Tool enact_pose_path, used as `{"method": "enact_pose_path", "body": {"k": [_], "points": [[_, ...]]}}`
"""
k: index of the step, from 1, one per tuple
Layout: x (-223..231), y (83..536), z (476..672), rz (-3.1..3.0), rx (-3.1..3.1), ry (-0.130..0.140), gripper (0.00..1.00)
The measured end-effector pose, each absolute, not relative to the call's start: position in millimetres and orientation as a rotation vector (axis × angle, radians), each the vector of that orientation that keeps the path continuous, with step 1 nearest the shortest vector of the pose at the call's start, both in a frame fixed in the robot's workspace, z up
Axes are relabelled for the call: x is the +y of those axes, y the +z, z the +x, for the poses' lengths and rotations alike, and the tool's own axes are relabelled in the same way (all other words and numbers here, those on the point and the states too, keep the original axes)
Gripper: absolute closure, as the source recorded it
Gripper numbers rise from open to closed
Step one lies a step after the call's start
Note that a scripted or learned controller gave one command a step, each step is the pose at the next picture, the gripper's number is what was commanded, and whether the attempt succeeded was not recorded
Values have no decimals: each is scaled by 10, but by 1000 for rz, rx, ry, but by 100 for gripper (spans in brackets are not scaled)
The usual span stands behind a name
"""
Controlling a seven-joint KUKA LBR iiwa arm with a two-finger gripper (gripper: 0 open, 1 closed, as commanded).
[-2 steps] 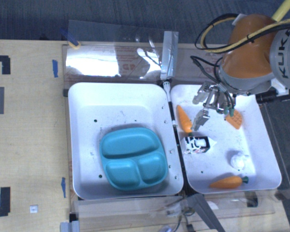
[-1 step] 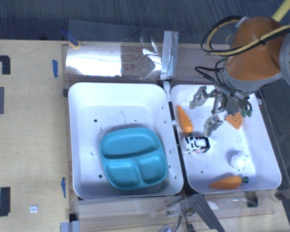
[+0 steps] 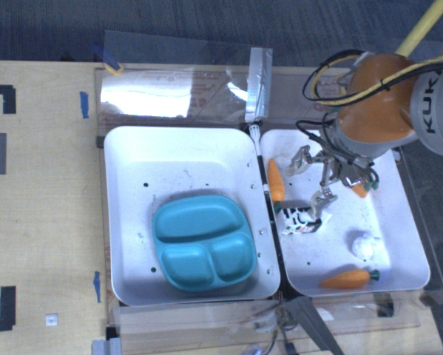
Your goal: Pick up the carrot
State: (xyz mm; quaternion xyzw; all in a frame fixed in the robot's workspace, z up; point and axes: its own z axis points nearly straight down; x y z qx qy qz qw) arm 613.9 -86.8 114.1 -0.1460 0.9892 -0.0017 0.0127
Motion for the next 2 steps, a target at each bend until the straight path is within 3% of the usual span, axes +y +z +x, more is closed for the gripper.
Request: {"method": "enact_pose_path", "body": {"k": [1, 2], "points": [[-904, 1102, 6369, -1048, 2913, -24, 0], [-1001, 1089, 6014, -1605, 2654, -41, 0]]}}
